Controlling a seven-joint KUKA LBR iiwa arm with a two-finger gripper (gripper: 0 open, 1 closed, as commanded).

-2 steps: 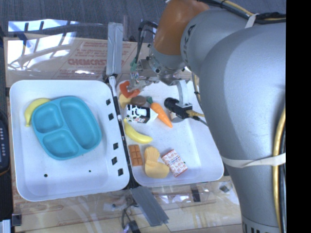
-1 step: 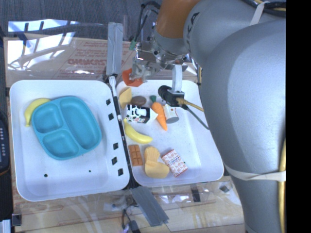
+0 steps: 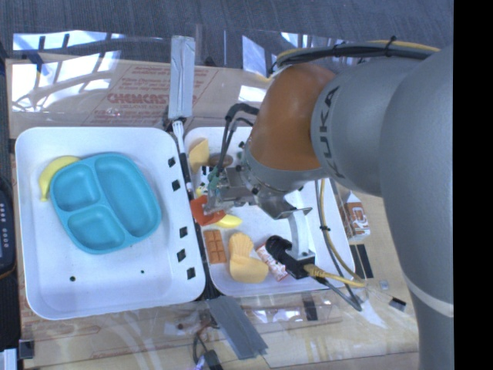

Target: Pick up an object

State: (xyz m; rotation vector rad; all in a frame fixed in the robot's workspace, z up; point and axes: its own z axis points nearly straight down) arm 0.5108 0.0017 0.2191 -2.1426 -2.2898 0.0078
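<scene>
Objects for picking lie in the right bin (image 3: 323, 284), under the grey arm (image 3: 362, 99) we see reaching across it. Left bin (image 3: 31, 284) carries a blue divided plate (image 3: 108, 201) with a yellow banana (image 3: 52, 172) at its far-left edge. Gripper (image 3: 219, 187) hangs by the right bin's left wall, above a red piece (image 3: 202, 213); yellow blocks (image 3: 245, 259) sit near the front edge
</scene>
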